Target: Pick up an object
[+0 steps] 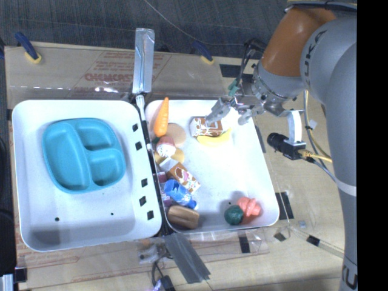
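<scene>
My gripper (231, 114) hovers at the far right corner of the right bin (242, 162), open, with nothing between its fingers. Its left fingertip (216, 113) hangs just above a small brown-and-white carton (202, 126); whether it touches the carton I cannot tell. A yellow banana (214, 139) lies against the carton's near side. The grey arm with its orange band (291, 35) comes in from the upper right.
Along the right bin's left wall lie a carrot (160, 117), a peach-coloured ball (174, 133), a small toy figure (163, 151), a brown printed box (183, 176), a blue packet (177, 194) and a bread roll (183, 217). A green ball (233, 215) and pink toy (250, 207) sit at the front. The left bin (36, 223) holds a blue divided plate (85, 152).
</scene>
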Controlling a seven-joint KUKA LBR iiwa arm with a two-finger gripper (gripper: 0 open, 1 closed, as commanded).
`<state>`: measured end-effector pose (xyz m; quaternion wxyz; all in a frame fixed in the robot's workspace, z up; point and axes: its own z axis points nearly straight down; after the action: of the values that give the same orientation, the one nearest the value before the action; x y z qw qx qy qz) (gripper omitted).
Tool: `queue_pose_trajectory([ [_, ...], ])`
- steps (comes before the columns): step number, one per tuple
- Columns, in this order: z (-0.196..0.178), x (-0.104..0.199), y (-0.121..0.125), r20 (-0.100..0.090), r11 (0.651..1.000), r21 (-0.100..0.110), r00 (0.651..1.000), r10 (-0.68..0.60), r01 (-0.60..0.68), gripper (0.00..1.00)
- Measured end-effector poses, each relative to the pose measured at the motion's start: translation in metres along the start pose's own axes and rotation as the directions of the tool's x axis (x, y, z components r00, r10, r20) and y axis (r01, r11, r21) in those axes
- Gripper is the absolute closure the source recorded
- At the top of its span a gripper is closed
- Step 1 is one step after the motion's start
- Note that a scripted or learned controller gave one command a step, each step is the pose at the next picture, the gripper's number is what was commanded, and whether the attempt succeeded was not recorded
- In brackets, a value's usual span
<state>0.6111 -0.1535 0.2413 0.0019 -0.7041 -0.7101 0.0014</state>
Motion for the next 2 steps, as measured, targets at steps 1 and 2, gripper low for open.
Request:
queue_pose_trajectory([
  [1,0.061,0.027,0.000,-0.001,0.975,0.003,0.975,0.221,-0.221,0.00],
  [2,0.150,-0.032,0.007,0.001,0.985,-0.002,0.985,0.175,-0.175,0.00],
])
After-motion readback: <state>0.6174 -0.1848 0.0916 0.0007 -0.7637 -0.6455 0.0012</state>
